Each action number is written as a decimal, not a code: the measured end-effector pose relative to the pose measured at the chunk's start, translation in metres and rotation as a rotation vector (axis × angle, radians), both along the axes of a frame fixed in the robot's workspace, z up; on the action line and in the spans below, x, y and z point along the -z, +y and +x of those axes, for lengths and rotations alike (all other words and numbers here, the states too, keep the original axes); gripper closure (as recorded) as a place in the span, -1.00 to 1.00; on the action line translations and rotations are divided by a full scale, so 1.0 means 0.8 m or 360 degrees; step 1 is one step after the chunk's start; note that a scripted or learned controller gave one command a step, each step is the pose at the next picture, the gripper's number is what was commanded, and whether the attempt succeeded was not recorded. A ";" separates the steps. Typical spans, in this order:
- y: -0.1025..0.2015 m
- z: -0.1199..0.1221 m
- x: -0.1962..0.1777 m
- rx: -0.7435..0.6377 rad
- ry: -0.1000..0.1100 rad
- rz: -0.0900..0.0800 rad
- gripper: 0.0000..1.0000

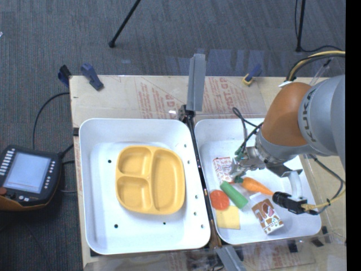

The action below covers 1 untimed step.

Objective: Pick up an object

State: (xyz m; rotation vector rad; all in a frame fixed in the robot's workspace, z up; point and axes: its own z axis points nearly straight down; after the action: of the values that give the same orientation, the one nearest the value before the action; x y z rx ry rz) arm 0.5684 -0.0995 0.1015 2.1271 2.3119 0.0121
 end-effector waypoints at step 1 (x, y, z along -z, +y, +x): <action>-0.089 0.024 -0.043 -0.0355 0.0010 -0.0009 1.00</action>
State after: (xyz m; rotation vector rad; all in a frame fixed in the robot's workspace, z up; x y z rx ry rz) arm 0.5872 -0.1707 0.1359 1.8579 2.5354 -0.0015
